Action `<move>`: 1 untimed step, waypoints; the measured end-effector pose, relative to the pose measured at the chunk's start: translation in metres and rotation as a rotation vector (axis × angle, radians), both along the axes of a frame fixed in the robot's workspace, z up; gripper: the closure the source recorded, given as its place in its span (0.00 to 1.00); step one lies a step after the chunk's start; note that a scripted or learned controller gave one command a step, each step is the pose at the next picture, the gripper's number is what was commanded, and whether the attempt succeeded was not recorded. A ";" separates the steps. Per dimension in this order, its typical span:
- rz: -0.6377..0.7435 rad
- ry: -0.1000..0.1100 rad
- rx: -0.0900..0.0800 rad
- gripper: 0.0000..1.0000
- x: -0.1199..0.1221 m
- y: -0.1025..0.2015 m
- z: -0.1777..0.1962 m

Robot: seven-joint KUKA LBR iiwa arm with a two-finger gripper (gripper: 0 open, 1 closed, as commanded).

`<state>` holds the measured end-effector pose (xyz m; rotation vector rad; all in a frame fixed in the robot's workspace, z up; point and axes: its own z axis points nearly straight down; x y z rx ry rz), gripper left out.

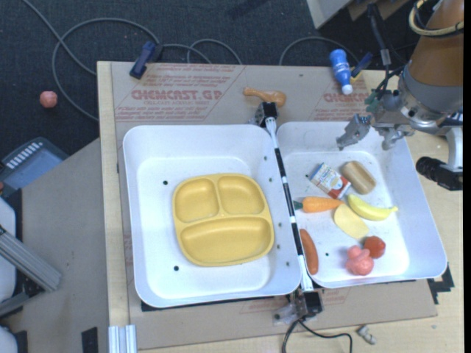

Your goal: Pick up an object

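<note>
The right bin (pixel 412 267) holds several toy foods: a brown bread roll (pixel 358 176), a small printed carton (pixel 329 180), a carrot (pixel 319 204), a banana (pixel 370 209), a pale yellow slice (pixel 352 223), a tomato (pixel 374 246), a pink piece (pixel 358 262) and a sausage (pixel 308 251). My gripper (pixel 373 132) hangs over the bin's far edge, above and behind the bread roll. Its two fingers are spread apart, open, with nothing between them.
The left bin (pixel 143 160) carries a yellow divided tray (pixel 221 219). A blue-capped bottle (pixel 340 70), a brown toy (pixel 265 95) and a blue clamp (pixel 143 59) lie on the board behind the bins. Cables run across the dark floor.
</note>
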<state>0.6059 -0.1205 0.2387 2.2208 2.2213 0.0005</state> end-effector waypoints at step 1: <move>0.000 0.003 0.001 0.00 0.013 0.002 -0.055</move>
